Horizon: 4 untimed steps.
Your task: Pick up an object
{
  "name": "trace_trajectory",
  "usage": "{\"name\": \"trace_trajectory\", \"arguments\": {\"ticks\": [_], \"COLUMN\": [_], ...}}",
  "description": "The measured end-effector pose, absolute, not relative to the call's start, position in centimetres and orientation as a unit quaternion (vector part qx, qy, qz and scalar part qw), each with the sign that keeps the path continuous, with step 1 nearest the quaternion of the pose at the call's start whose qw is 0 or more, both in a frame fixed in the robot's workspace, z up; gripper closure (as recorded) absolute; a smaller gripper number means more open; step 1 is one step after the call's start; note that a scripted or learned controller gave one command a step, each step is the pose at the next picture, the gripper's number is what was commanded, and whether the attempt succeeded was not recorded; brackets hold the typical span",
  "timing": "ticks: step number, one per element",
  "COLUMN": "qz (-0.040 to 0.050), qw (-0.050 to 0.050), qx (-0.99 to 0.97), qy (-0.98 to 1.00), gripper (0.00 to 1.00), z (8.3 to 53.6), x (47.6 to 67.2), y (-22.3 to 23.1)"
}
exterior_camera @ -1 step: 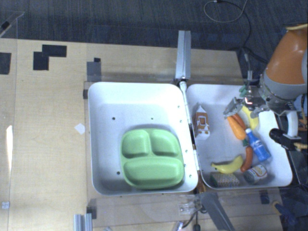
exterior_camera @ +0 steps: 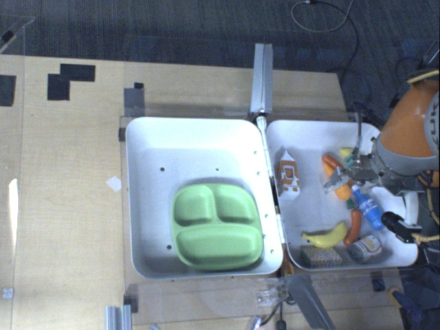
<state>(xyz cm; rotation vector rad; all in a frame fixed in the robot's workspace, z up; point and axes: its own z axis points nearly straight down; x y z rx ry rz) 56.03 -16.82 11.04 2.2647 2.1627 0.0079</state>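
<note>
Orange object (exterior_camera: 342, 191) is seen just under the gripper (exterior_camera: 342, 177) in the right bin (exterior_camera: 302, 133); its shape is partly masked by the fingers, and whether it is pinched cannot be told. A blue bottle (exterior_camera: 367, 210), banana (exterior_camera: 328, 236) and carton (exterior_camera: 288, 174) are noted nearby. A green tray (exterior_camera: 216, 224) is recorded in the left bin (exterior_camera: 172, 143).

A single fixed camera looks down at a slant from above the bench (exterior_camera: 62, 205), far enough back to take in both white bins whole: the left bin (exterior_camera: 148, 184) near the centre, the right bin (exterior_camera: 309, 143) toward the right edge.
</note>
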Motion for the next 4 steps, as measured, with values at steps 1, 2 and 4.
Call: {"name": "trace_trajectory", "arguments": {"ticks": [1, 2, 4], "qz": [0.0032, 0.0055, 0.0008], "qw": [0.003, 0.003, 0.001], "qx": [0.743, 0.741, 0.635], "qy": [0.670, 0.671, 0.772], "gripper": [0.00, 1.00, 1.00], "z": [8.8, 9.8, 12.8], "x": [57.6, 57.8, 61.0], "y": [-18.9, -18.7, -14.3]}}
